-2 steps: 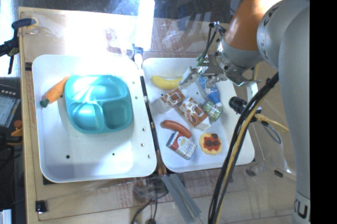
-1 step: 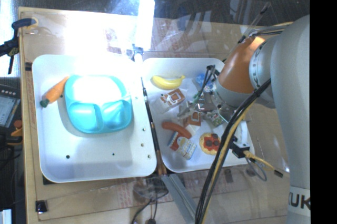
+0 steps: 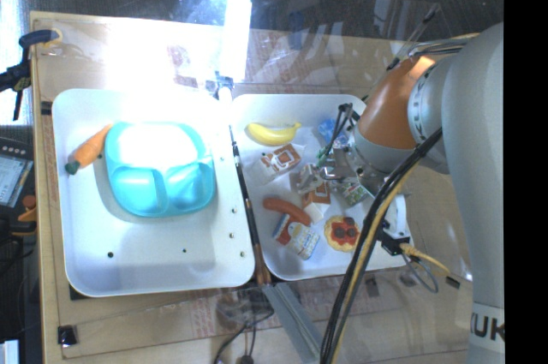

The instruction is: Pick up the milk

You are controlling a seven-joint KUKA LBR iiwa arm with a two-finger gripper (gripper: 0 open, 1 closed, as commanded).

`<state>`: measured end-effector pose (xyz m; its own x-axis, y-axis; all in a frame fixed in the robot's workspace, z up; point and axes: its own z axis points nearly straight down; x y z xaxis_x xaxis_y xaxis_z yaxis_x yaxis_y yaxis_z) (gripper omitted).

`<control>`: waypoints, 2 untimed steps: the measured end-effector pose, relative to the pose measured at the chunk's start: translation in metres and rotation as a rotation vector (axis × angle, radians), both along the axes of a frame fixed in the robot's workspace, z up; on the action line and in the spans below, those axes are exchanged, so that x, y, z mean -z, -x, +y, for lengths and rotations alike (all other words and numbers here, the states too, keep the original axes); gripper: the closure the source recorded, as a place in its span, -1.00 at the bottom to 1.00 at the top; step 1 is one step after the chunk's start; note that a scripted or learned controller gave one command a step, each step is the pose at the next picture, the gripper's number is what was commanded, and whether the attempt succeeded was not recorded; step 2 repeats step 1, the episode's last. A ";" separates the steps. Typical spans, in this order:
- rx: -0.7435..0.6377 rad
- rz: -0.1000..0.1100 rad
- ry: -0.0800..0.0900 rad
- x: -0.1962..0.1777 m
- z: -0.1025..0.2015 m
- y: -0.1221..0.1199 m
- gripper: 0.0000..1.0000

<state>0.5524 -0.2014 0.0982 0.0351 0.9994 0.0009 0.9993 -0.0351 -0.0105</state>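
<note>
The gripper (image 3: 330, 170) is reaching down into the right bin (image 3: 276, 266), among toy foods; its grip cannot be told. The milk (image 3: 302, 243) is lying untouched near the bin's front, beside the pizza (image 3: 342, 231). Its long axis is running diagonally, top toward the sausage (image 3: 285, 207). Picking appears not yet done.

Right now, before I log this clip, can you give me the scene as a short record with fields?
left bin: blue divided tray, carrot
right bin: banana, sausage, pizza slice, small cartons and packets
milk: cannot tell which carton
arm: low over right bin
tool: among packets, grasp unclear
</note>
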 end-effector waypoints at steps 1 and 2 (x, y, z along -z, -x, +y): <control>-0.152 -0.007 -0.001 -0.087 0.066 0.011 1.00; -0.152 -0.007 -0.001 -0.087 0.066 0.011 1.00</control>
